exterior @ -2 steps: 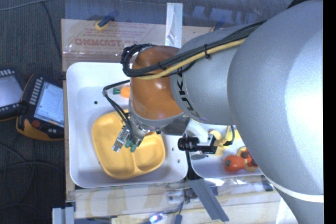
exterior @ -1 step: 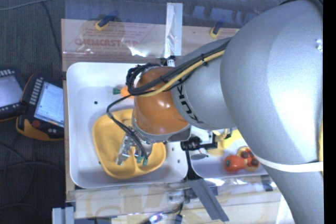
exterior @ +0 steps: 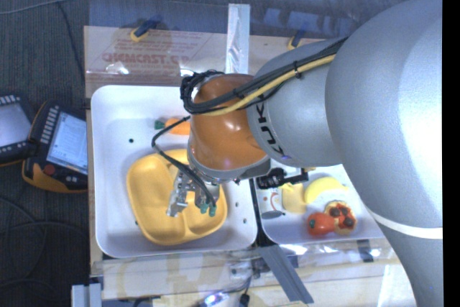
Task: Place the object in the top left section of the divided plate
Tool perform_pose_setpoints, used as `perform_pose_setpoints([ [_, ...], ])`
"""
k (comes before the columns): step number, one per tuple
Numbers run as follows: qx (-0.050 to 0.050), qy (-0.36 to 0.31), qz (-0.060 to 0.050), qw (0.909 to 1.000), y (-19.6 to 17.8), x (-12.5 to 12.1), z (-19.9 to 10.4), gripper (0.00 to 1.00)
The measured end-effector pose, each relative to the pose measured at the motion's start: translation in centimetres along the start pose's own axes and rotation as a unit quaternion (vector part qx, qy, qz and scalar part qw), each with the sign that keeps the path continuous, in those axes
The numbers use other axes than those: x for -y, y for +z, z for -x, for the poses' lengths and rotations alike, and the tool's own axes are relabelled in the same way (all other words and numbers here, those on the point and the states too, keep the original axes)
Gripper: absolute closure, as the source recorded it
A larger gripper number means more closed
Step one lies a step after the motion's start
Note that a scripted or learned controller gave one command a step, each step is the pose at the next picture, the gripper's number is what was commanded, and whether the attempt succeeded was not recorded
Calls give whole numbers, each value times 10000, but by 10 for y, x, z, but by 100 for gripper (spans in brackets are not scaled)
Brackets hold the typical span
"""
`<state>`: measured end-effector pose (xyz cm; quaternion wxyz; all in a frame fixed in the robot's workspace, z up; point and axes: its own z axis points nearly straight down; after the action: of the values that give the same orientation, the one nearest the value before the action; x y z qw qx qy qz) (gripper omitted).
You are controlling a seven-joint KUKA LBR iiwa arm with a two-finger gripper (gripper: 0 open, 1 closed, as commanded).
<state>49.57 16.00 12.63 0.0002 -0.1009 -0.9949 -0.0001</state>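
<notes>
Camera view: claw [exterior: 191,202] (grip unreadable) hangs over the yellow divided plastic plate [exterior: 147,187], risking a wrong-section drop.

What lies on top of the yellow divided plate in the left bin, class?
The claw hangs over the yellow divided plate, and the orange wrist band covers its upper right part. The visible sections look bare; the covered part cannot be judged.
</notes>
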Motion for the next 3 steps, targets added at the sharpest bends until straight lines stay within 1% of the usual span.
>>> perform_pose_setpoints([
  [1,94,-631,91,9979,6,18,-4,100],
  [2,148,-371,192,9990,14,34,3,100],
  [3,189,-791,157,9966,15,30,5,100],
])
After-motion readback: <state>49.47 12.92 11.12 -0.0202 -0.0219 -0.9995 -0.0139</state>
